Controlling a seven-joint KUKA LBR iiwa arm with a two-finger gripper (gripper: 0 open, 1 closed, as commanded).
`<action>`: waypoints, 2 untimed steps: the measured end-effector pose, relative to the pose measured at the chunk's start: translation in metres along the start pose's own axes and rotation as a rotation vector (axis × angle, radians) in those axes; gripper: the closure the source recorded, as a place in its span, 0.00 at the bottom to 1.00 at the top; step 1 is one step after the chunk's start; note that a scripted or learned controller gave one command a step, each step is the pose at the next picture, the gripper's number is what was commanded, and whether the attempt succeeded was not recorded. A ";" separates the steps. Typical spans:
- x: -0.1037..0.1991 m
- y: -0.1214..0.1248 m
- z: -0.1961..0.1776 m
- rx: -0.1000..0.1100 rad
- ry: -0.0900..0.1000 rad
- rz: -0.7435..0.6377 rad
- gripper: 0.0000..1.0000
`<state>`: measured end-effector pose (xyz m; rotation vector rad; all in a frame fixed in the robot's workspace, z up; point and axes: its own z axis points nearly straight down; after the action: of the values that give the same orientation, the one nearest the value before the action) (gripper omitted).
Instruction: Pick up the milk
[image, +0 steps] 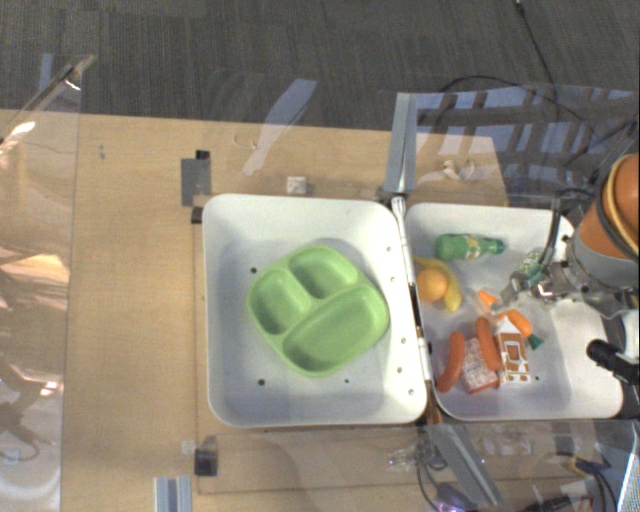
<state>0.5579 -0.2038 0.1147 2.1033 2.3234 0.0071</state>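
A pale wooden bench (120, 300) stood before dark carpet, and on it you had two shallow white bins side by side, the left bin (225, 390) and the right bin (590, 395). In the left bin lay a green divided plate (318, 310), tilted a little in its place and well apart from the walls. The right bin held the clutter: a green bottle (468, 245) lying on its side near the far wall, an orange (432, 285) with a yellow banana (452, 292) just beside it against the left wall, and two red sausages (452, 360) toward the near side. The milk (514, 352), a small white and orange carton, lay near the middle of that right bin, touching or just beside a red and white packet (480, 375). Your arm (612, 225), grey with its orange band, reached in from the right, and the gripper (528, 275) hung over the right bin, just beyond the carton and above a small orange piece (487, 298). You could not have told from this slant whether the claw was clenched or released, and nothing showed clearly within it
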 end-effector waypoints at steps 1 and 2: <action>0.025 -0.049 0.020 -0.021 -0.011 -0.017 0.00; 0.024 -0.045 0.007 -0.031 -0.015 -0.019 1.00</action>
<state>0.5104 -0.1840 0.1071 2.0593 2.3196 0.0265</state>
